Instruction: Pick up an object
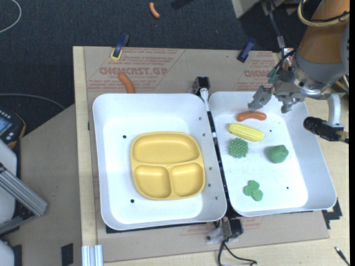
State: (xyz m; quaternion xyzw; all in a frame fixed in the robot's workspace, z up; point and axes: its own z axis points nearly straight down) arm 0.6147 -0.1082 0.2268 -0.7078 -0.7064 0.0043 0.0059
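Sausage [251, 116] is the thing to watch here: a small orange-red one lying in the right bin [310, 170], near that bin's far edge, with its long axis running roughly left to right across the camera view. The gripper [275, 98] hangs just beyond it and a touch to the right, jaws spread wide and holding nothing, one finger coming down toward the sausage's right end and the other standing further right over bare white floor. So the sausage sits down and to the left of the gap between the jaws, close but not inside it; I would say the arm needs a short shift toward the camera and leftward before any close can catch it, and the jaws would do best closing across the short width. Right beside the sausage, on the near side, lies a yellow corn cob [246, 131], slanted a little and near enough to be bumped. A green textured ball [238, 147], a green pepper-like piece [277, 153] and a small broccoli [253, 190] lie further toward the camera, well apart from the jaws. The left bin [111, 148] carries a yellow divided plate [166, 165].
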